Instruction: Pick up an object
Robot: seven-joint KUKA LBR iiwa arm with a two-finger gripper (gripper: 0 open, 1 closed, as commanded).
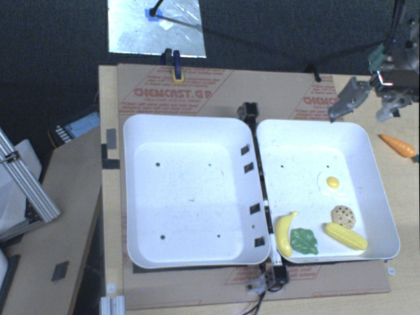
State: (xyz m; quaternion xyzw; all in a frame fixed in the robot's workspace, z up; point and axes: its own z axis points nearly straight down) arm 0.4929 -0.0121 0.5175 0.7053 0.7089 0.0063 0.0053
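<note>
My gripper [365, 107] hangs at the upper right, above the far right corner of the right bin [298, 131]. Its two grey fingers [343, 100] stand wide apart, open, with nothing between them. In the right bin lie a fried egg [331, 182], a round cookie [342, 215], a yellow corn cob [346, 236], a banana [284, 233] and a green leafy piece [304, 241]. All of them rest well below and in front of the gripper.
The left bin [134, 195] sits beside the right one, joined by a black-clipped divider [260, 189]. An orange carrot [399, 146] lies on the bench outside the right bin's right rim. A shiny foil sheet [156, 17] lies at the back.
</note>
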